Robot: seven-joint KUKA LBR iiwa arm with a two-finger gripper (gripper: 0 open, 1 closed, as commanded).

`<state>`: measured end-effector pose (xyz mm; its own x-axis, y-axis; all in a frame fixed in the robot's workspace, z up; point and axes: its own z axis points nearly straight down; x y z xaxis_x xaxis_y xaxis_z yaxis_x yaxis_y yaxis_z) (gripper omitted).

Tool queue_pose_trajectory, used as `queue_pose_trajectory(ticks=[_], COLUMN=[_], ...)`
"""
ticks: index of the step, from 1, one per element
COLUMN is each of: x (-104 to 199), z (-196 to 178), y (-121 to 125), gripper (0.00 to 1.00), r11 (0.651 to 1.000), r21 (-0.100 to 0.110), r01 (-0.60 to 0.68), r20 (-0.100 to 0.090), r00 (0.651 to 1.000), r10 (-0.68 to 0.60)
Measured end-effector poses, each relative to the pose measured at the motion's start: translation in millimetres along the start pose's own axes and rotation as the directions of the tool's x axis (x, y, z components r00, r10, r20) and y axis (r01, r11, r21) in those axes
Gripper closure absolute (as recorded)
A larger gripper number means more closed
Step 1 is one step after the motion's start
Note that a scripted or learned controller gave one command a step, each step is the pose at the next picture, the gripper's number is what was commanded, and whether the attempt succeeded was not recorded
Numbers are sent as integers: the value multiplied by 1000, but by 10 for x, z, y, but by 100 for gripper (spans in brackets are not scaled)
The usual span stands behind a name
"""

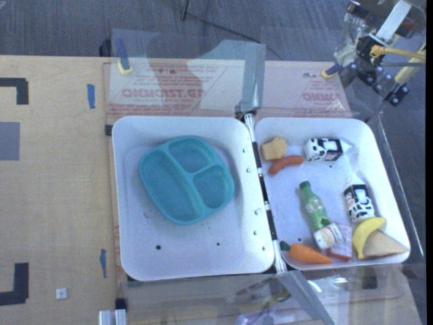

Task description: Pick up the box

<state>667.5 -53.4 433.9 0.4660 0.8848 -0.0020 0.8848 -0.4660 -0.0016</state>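
A small white box with red print [331,236] lies tilted near the front of the right bin [376,135], between a green bottle [313,205] and a banana [367,233]. Two black-and-white cow-patterned cartons also lie in this bin, one at the back [325,149] and one on the right side [358,204]. My gripper [352,47] hangs high beyond the bin's back right corner, well away from all of these, with nothing seen in it.
The right bin also holds a tan bread piece [273,147], an orange sausage [286,163], a carrot [310,252] and a cone [387,245]. A teal divided plate [187,178] lies in the left bin [128,249]. Clear plastic sheets stand behind the bins.
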Motion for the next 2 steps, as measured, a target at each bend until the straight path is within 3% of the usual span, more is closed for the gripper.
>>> queue_pose_trajectory(ticks=[1, 2], x=[320, 236], z=[1478, 803], y=[-280, -270], gripper=[100, 100], r11=[1000, 940], r21=[4, 0], r01=[20, -340], r20=[0, 0], r00=[1000, 940], r10=[-20, 340])
